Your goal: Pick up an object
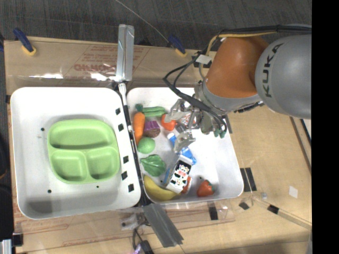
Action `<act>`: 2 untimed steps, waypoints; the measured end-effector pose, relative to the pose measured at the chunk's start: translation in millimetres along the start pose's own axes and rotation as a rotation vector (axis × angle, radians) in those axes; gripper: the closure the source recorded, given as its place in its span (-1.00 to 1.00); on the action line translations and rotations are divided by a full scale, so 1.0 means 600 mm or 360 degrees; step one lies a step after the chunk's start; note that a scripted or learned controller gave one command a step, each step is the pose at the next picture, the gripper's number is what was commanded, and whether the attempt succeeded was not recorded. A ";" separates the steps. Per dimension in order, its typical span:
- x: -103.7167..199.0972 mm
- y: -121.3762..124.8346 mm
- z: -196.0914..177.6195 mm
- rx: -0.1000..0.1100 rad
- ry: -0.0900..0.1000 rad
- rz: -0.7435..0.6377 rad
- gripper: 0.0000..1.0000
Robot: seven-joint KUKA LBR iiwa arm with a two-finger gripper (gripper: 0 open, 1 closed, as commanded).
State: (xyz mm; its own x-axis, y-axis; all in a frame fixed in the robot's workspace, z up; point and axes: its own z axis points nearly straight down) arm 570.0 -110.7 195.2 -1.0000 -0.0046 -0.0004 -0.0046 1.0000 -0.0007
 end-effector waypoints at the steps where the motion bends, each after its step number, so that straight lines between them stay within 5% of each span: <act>1: -0.023 0.027 0.122 0.0004 -0.0055 -0.0185 -1.00; 2: -0.060 -0.016 0.131 0.0013 -0.0092 -0.0157 -1.00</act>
State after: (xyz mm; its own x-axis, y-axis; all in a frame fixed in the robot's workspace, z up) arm 606.0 -120.4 116.7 -0.9930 -0.1035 -0.0576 -0.1030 0.9946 -0.0118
